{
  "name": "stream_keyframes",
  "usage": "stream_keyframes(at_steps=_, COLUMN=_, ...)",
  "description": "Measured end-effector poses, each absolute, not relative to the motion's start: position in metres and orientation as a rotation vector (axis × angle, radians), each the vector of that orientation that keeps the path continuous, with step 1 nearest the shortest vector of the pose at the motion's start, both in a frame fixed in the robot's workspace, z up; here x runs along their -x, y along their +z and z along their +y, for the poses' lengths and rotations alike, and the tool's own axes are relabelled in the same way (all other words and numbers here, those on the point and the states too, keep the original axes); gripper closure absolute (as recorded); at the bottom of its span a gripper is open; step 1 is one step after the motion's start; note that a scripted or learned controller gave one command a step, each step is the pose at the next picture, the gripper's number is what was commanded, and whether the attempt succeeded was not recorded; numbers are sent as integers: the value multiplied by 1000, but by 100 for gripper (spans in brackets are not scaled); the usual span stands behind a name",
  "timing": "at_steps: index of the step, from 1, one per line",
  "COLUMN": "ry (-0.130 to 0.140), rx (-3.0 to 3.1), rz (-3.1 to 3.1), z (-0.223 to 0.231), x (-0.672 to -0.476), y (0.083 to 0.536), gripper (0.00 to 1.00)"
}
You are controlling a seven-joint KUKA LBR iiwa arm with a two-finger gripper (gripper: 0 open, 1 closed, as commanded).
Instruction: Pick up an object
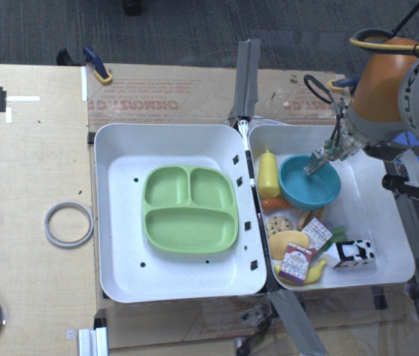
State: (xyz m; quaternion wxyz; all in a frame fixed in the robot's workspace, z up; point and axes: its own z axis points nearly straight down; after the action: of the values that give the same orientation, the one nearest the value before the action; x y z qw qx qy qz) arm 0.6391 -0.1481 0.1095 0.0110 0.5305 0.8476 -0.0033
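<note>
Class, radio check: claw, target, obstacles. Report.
Claw over blue bowl in right bin. Nothing seen gripped. Yellow bottle crowds bowl's left.

Faint reversed print on cardboard (165, 99), seemingly unreadable

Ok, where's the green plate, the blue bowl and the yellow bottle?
green plate (190, 208): camera view, on the ridge between its compartments.
blue bowl (307, 188): camera view, on its inner floor.
yellow bottle (268, 173): camera view, on the middle of its body.

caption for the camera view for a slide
Gripper poised over the blue bowl in the right bin; green divided plate alone in the left bin.
</note>
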Motion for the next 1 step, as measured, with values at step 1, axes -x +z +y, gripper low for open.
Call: stream_keyframes(at_steps=1, ry=-3, rx=-1980, rz=2434, z=-72, x=-659, y=192, gripper=100)
